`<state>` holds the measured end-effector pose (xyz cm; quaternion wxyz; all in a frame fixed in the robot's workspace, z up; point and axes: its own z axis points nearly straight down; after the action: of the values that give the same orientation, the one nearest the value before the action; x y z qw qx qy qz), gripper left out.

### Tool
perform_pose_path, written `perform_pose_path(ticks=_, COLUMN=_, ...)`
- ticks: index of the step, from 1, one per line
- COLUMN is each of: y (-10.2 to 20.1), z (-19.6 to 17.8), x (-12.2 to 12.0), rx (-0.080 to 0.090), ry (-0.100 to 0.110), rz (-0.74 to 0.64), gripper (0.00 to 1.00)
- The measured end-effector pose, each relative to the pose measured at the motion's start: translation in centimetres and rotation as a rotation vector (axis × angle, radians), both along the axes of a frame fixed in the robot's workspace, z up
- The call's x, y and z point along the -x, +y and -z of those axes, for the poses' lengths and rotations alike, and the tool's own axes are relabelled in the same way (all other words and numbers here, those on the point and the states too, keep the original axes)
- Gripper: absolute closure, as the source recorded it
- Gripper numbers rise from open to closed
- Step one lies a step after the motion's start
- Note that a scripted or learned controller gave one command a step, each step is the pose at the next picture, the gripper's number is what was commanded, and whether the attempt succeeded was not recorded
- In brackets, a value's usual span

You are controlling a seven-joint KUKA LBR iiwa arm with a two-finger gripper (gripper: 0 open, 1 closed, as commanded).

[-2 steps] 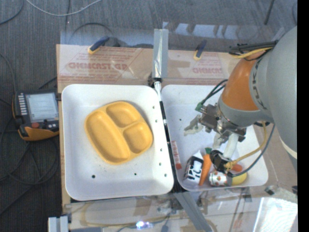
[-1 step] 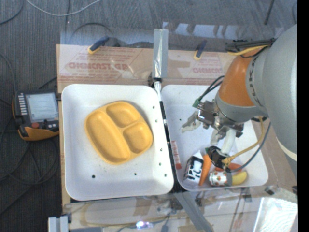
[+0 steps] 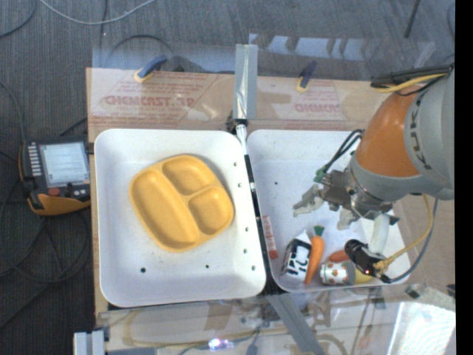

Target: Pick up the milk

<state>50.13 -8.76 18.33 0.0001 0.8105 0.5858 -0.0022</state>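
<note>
Milk [image 3: 298,259] lies on its side in the right bin [image 3: 284,165], down near the 7 o'clock corner, close to the wall that divides the two bins. A carrot [image 3: 315,253] leans against it on its 3 o'clock side, touching, and a can [image 3: 336,274] lies at about 4 o'clock from it, just past the carrot.

From my seat the gripper [image 3: 327,205] hangs over the middle of that bin, at roughly 1 o'clock from the milk and apart from it. I cannot tell whether its jaws are open or closed; the wrist hides too much. The milk is plainly not in them.

I judge the pick not yet made. What is left is the move toward 7 o'clock, the descent, a grasp clear of the carrot, and the lift. The left bin [image 3: 118,272] bears a yellow plate [image 3: 182,200], which plays no part.
</note>
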Motion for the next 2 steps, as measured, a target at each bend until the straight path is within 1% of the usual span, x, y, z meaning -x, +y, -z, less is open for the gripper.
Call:
perform_pose_path(ticks=1, y=-0.8, z=9.3, x=0.9, rx=-0.002, ry=-0.014, rz=-0.084, gripper=0.00)
perform_pose_path(ticks=2, y=-0.8, z=8.2, x=0.6, rx=-0.003, ry=-0.020, rz=-0.084, gripper=1.00)
